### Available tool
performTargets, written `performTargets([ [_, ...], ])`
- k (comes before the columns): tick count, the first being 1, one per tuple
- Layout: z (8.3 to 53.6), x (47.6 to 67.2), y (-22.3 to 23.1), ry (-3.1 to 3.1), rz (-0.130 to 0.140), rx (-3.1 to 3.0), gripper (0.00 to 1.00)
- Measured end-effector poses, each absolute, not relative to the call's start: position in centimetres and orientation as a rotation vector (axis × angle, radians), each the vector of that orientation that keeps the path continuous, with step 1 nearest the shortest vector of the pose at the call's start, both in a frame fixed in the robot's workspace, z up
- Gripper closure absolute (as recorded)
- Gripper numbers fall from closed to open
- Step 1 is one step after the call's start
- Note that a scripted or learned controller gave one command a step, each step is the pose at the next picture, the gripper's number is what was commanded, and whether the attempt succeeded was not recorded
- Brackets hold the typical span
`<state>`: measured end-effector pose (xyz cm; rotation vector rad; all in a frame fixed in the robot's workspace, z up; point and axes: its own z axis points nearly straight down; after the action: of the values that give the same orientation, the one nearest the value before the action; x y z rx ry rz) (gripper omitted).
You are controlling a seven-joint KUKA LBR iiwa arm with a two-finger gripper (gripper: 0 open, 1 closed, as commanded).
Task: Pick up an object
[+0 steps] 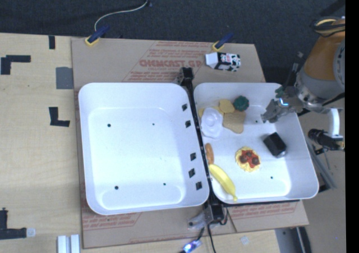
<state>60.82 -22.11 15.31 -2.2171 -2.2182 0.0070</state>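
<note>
Two white bins sit side by side on a cardboard sheet [168, 61] at frame centre. The left bin [134, 145] has only bare floor showing. The right bin [297, 184] holds all the items.

The arm [325, 64] comes in from the right edge, upper half of frame, orange band visible near the edge. The gripper [273, 113] hangs over the upper right part of the right bin, pointing down and left. Nothing seen between its tips; whether it is open or closed cannot be told at this size.

Items in the right bin:
- black block [275, 144], just below the gripper, apart from it, right of centre.
- small pizza [248, 159], round with red topping, left of the black block.
- banana [222, 182], lower left corner, lying at a slant.
- hot dog [209, 152], small, against the left wall above the banana.
- white cup [211, 122], at the left wall, touching a tan bread slice [234, 121].
- yellow piece [226, 106] and green ball [241, 102], near the top wall, side by side.

Outside the bins: a black-and-white toy [224, 60] on the cardboard above the right bin.
</note>
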Motion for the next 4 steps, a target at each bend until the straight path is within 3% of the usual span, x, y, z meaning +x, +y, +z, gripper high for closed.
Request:
performTargets([
  [1, 16.5, 61.3, -21.3, -2.223, 0.001, -2.22, 1.0],
  [4, 16.2, 59.7, -22.3, -2.223, 0.003, -2.22, 1.0],
])
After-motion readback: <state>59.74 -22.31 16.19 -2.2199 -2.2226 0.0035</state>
